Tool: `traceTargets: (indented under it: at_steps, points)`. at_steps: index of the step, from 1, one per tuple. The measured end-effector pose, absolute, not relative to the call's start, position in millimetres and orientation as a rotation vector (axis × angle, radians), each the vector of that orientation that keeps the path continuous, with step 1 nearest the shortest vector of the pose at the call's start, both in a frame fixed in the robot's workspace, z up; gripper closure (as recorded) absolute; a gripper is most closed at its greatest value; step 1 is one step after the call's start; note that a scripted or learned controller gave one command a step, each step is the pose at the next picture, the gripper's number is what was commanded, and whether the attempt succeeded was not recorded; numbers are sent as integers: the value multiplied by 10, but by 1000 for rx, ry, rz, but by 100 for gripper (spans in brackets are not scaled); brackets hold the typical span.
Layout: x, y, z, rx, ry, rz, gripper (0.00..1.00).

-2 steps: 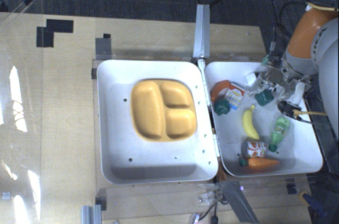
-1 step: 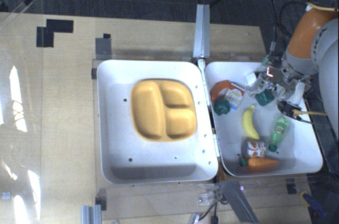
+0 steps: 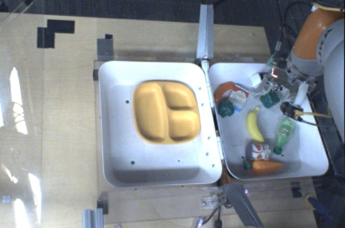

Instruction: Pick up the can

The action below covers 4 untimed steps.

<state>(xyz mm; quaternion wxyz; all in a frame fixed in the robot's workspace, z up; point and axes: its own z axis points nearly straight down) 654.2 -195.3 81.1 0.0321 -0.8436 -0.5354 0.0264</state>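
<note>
A: You've got the arm point(image 3: 318, 38) reaching in from the right, with the gripper point(image 3: 281, 87) hanging over the far side of the right bin point(image 3: 318, 165). Whether the jaws are released or clenched, I can't tell from here.

B: And the can?

A: The can point(image 3: 260, 151) sits near the front of that bin, just behind the carrot point(image 3: 264, 166) and beside the green bottle point(image 3: 284, 132), with the banana point(image 3: 254, 125) right behind it. It's well apart from your gripper, so nothing is lifted.

B: So the task is barely begun?

A: I'd say so. You have yet to bring the gripper forward over the can, come down, close and lift. The left bin point(image 3: 113, 167) just holds the yellow tray point(image 3: 164, 111); it's no concern of yours.
</note>
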Motion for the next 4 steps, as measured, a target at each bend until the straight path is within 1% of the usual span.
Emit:
traceTargets:
  at_steps: [1,2,3,4]
  points:
    - [6527,-1921,816,-2638,-1590,88,0]
    - [6343,-1538,859,-2676,-1641,3,0]
    - [6558,-1839,841,-2640,-1566,66,0]
    - [6667,-1424,866,-2795,-1429,15,0]
